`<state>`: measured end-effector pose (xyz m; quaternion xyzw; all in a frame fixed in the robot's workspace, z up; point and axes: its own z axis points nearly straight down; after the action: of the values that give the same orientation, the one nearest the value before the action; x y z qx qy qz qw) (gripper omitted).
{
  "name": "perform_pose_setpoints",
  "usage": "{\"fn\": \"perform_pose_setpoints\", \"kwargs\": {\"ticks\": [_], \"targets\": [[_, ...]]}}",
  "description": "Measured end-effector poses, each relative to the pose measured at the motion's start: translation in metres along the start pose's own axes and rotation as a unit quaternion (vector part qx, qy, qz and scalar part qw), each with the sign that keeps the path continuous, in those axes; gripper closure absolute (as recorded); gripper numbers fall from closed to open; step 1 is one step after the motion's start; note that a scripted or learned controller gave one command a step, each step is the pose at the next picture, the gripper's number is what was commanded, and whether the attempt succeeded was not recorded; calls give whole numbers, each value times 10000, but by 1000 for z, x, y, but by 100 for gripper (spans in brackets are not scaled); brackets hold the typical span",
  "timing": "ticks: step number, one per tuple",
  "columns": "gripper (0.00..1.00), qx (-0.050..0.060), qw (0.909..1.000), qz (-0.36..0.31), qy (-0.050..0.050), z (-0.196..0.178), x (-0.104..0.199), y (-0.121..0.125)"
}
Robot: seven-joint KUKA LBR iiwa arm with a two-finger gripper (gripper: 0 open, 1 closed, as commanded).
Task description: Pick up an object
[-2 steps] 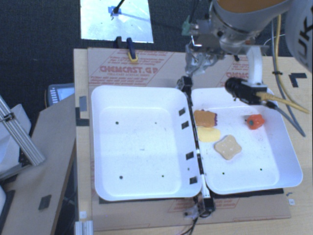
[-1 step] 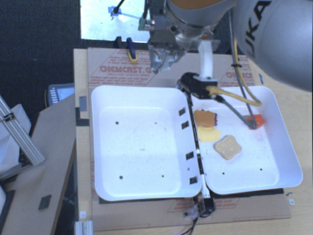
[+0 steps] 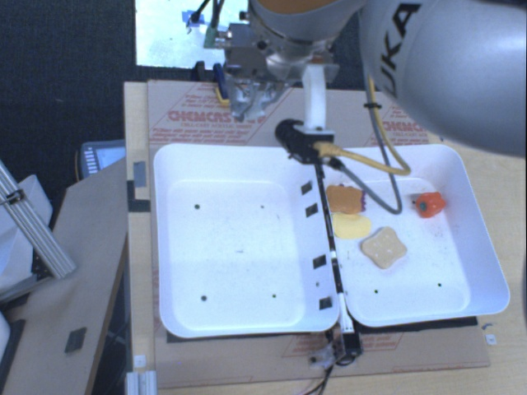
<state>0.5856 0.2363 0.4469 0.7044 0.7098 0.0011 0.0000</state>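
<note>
My gripper [image 3: 251,97] hangs above the far edge of the bench, over the printed cardboard sheet [image 3: 198,122] and beyond the back rim of the left bin [image 3: 177,159]. From this angle the wrist hardware blocks the tips, so I cannot tell how it is set, and nothing is visible between them. Just beside me toward the right, a white post [image 3: 315,97] drops to a black fitting [image 3: 295,137] at the back of the seam where the two bins meet, and yellow and grey cables [image 3: 370,164] trail from there across the right bin [image 3: 469,245].

The things to pick all lie in that right bin, nearer the camera than I am and off to my right. Closest to me is an orange-brown piece [image 3: 345,198] against the divider; a pale yellow disc [image 3: 352,226] touches its near side, and a tan toast-like piece [image 3: 384,248] sits just beyond that. An orange-red object [image 3: 428,204] lies well apart, toward the bin's right wall.
</note>
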Motion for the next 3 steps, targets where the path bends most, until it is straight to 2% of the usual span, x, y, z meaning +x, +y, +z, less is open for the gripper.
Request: {"fn": "perform_pose_setpoints", "kwargs": {"ticks": [1, 2, 3], "targets": [[100, -19, 10000, 0, 15, -68, -1, -72], [0, 1, 10000, 9, 0, -64, -1, -69], [100, -13, 10000, -16, 9, -75, -1, -69]]}}
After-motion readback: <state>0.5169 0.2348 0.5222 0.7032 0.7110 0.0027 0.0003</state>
